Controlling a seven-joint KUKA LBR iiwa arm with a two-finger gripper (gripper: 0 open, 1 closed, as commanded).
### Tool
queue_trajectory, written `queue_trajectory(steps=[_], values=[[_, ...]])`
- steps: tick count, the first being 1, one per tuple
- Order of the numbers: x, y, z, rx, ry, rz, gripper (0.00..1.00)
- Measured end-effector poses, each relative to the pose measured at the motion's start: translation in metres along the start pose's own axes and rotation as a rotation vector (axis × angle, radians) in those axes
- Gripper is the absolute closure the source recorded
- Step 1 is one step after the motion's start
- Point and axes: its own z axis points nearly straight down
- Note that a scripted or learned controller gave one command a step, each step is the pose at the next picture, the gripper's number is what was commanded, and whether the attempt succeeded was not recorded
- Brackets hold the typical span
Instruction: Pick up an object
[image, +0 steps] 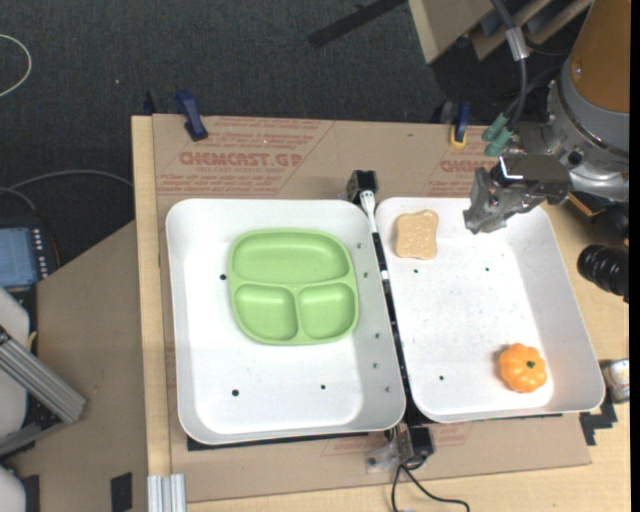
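— Over the far end of the right bin hangs the claw, dark grey, pointing down. What lies nearest to it?

— A slice of bread, just to the claw's left, flat on the bin floor near the far left corner. It is pale tan with a slightly darker crust edge and a rounded top, like toast.

— Does the claw touch it?

— No, the two are apart, with bare white floor between them. Nothing sits between the fingers either.

— Wide or narrow?

— I cannot tell; the tips blur into one dark shape from this angle.

— Anything else in that bin?

— A small orange pumpkin, well away from the claw, toward the near right corner. It is round, ribbed, bright orange, with a short stalk on top.

— And the other bin?

— The left bin lies well to the claw's left and holds a light green tray with three compartments, one long and two smaller. Both bins rest on a brown cardboard sheet with red printing.
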Motion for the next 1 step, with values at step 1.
queue_trajectory(steps=[1], values=[[-0.0343, 0.0226, -0.046, -0.003, -0.002, 0.0, 1.0]])
